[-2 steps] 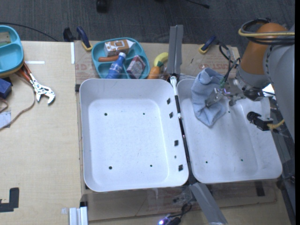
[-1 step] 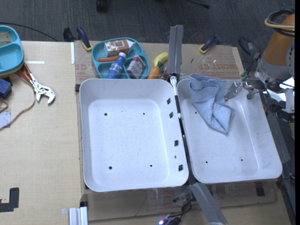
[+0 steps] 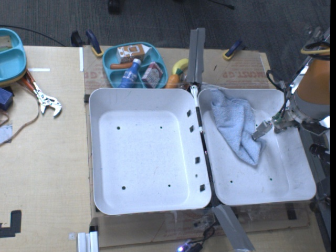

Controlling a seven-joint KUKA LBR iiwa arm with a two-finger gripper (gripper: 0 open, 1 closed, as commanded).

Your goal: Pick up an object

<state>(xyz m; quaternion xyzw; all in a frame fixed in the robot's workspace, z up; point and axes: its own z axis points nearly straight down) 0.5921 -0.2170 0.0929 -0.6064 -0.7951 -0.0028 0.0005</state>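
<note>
I see the crumpled pale blue cloth towel (image 3: 234, 124) lying in the right shallow white bin (image 3: 283, 185), toward its left wall. It looks soft, light and floppy, so I'd pinch a raised fold. My pincer (image 3: 260, 130) sits at the towel's right edge; whether it's spread or closed, I cannot tell.

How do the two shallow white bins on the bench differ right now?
The right white bin holds a crumpled light-blue cloth, with the gripper at the cloth's edge; the left white bin shows only its dotted floor. Both are shallow, white and round-cornered, side by side.
</note>
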